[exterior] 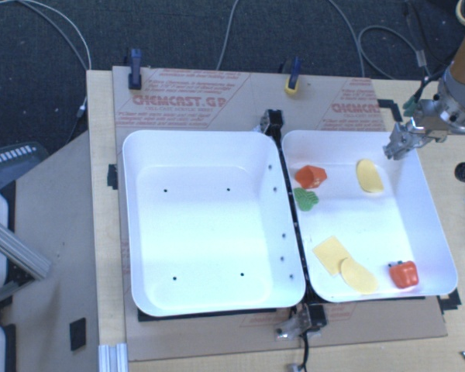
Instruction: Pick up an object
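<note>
The pincer (397,147) hung over the far right rim of the right bin (438,242), just right of the pale yellow oval piece (369,176); nothing was seen between its tips, and whether it was spread or closed could not be told at this resolution. All candidate objects lay in the right bin; the left bin (139,231) had a smooth, glossy white floor with a few small dark dots. Nearest candidate: the yellow oval piece, rounded, matte, lemon-like, resting near the far wall. Judged light, rigid moulded plastic, likely smooth and somewhat slippery; best taken across its short axis. Against the dividing wall sat an orange-red chunky piece (311,177) and, just in front of it, a small green lobed piece (306,200); both looked like toy food, light and stiff, but their closeness to the wall left little room for a tip on that side. Toward the near end lay a flat yellow square (330,254) touching or overlapping a flat yellow disc (358,276); thin and low, judged hard to get under. A small red blocky piece (404,274) with a darker top sat in the near right corner, compact enough to be gripped across its sides. The bins rested on a cardboard sheet (186,99) printed in red, laid over the pale wooden surface (101,208).
</note>
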You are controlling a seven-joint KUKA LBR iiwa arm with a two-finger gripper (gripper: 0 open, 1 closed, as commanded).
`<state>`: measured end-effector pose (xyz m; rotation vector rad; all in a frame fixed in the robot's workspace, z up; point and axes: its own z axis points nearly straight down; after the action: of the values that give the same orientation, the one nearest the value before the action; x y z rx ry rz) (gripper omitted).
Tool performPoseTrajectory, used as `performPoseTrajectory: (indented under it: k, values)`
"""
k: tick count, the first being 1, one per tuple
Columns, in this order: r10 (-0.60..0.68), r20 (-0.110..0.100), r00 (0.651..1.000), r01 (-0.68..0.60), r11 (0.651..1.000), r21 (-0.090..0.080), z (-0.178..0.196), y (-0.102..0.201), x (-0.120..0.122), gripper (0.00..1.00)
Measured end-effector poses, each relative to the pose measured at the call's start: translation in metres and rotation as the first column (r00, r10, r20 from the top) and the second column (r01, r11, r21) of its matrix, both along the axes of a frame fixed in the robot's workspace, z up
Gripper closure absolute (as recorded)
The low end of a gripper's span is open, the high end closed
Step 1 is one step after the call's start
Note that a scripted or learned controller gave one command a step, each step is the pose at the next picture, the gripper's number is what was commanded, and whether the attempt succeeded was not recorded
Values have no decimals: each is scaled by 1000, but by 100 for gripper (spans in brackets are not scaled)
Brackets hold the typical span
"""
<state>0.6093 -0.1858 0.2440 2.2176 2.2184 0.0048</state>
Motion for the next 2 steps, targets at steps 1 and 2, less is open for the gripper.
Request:
performPoseTrajectory:
  k: [1,2]
  values:
    - [4,-5,1000,-3,1000,2,-2,49,-6,100]
    - [3,-5,1000,-3,1000,2,-13,95,-19,100]
